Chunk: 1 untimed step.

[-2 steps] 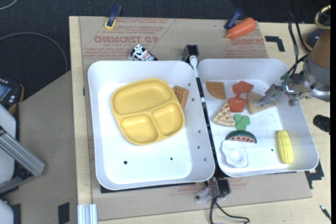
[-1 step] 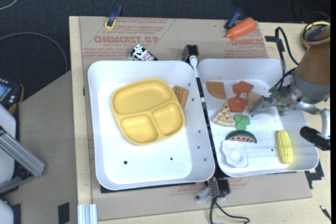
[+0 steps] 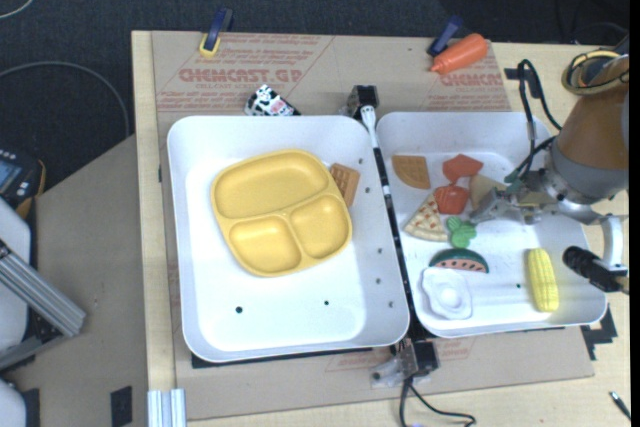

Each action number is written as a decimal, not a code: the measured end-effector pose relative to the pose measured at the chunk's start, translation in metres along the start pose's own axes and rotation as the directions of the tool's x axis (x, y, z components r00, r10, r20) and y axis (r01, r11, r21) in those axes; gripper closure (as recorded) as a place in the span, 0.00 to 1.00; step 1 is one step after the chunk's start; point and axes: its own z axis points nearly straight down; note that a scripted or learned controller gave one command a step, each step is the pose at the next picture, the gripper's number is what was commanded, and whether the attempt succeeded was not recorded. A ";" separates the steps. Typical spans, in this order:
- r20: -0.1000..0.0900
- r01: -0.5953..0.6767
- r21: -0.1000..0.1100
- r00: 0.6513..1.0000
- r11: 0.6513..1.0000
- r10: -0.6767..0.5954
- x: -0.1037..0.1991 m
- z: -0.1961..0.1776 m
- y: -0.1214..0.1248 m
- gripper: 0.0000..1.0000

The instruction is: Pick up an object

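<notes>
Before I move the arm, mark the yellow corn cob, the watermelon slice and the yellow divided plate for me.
Yellow plastic corn cob (image 3: pixel 542 279): camera view, middle of the cob.
Red-and-green watermelon slice (image 3: pixel 458 261): camera view, centre of the red face.
Yellow three-compartment plastic plate (image 3: pixel 272 187): camera view, floor of the largest compartment.

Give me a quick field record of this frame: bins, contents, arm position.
left bin: yellow divided plate, waffle piece at the plate's right edge
right bin: pizza slice, watermelon slice, corn cob, fried egg, other toy food
arm: over the right bin's right side
gripper: low, beside the red and tan pieces; finger state unclear
</notes>
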 end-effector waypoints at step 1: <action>0.001 0.000 -0.003 1.000 1.000 0.000 0.000 -0.011 0.001 1.00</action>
